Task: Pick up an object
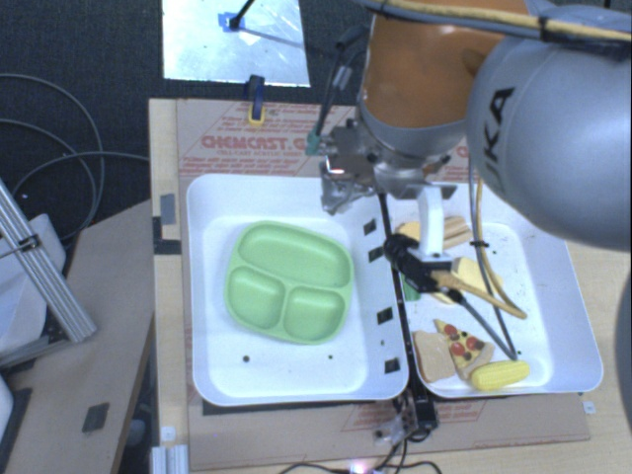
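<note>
Your gripper hangs at upper centre, above the green tray; open or clenched, you cannot tell. Pizza slice and corn lie lower right. Descending here risks grasping nothing.

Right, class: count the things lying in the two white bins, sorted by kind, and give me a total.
Green divided plate: 1
Pizza slice: 1
Corn cob: 1
Tan food piece, partly hidden: 1
Yellow piece, kind unclear: 1
Total: 5
</note>
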`<state>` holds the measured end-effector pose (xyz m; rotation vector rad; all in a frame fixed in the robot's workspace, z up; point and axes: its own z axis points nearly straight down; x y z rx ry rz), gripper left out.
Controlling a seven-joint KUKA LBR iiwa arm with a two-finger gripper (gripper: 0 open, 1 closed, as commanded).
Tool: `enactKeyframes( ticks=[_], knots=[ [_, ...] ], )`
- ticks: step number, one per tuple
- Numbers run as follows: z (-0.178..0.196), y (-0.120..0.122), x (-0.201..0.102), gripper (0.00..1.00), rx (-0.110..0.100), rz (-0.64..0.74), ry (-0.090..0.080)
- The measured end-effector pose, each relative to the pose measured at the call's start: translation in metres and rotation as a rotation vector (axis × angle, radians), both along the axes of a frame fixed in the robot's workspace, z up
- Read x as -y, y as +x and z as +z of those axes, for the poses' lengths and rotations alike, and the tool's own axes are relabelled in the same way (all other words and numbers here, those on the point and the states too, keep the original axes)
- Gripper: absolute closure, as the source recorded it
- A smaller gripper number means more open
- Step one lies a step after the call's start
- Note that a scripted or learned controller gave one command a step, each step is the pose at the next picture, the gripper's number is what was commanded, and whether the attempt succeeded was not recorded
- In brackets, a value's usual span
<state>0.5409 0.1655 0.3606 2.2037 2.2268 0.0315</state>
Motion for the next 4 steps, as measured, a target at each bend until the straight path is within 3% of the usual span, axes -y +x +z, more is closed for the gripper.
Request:
enactKeyframes(
  ticks=[1, 2, 3, 4],
  knots=[
    [0.087, 0.012, 0.014, 1.00, -0.007, -0.005, -0.004],
    [-0.009, -0.038, -0.058, 1.00, -0.029, 0.001, -0.008],
    [-0.044, -0.055, -0.005, 1.00, -0.023, -0.014, -0.009],
    [-0.057, -0.010, 0.031, 1.00, -0.018, -0.015, -0.009]
  ],
)
